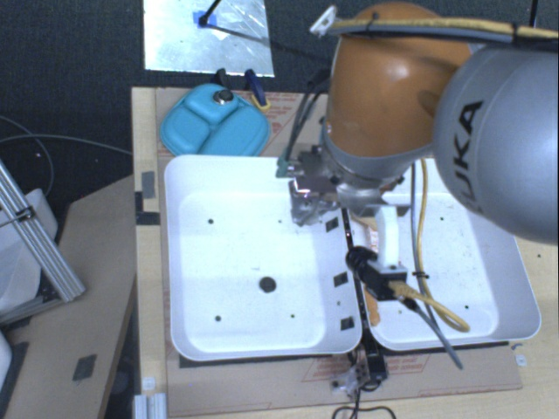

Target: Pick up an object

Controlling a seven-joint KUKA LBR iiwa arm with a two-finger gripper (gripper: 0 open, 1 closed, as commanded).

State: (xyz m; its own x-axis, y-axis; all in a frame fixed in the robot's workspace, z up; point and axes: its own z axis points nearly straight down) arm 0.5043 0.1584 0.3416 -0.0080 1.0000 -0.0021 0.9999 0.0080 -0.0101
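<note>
My two-finger gripper (307, 201) hangs over the shallow white left bin (188, 234), near its far right corner and close to the rim it shares with the shallow white right bin (498, 312). From this slant I cannot tell if the gripper is apart or together, and I see nothing held in it.

The only loose thing I can find is a small dark round disc (267, 285). It lies flat on the floor of the left bin, about in the middle and a little toward the near edge, well apart from my gripper. I judge that the pick is not yet done and that I am in the approach step. The next move calls for travelling toward the near left, centring over the disc, then going down. The disc looks thin and low, so a grasp may slip.

The bins rest on a pale brown bench (144, 147). Beyond the far edge of the left bin sits a light blue plastic container (214, 122), and behind it a shiny silver sheet (205, 20) lies on dark carpet (70, 59).
</note>
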